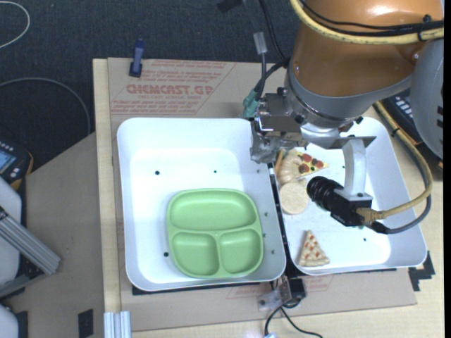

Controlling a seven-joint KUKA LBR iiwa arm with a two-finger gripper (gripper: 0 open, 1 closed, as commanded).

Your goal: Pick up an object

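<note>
We see two white bins side by side on the counter (106, 189). The left bin (141, 153) holds one green divided plate (213, 232) with three compartments, lying flat toward its near edge. The right bin (394, 210) holds three toy food pieces: one pizza slice (311, 250) near its front, well apart from the arm; one round pale disc (293, 197), perhaps a cookie; and one topped pizza piece (303, 165) just behind the disc. The arm (359, 41) hangs over the far part of the right bin and hides much of it. The tool (271, 143) sits near the shared wall, just beside the topped piece; we cannot tell how it stands. One black cylinder (335, 199) juts over the bin floor.
</note>
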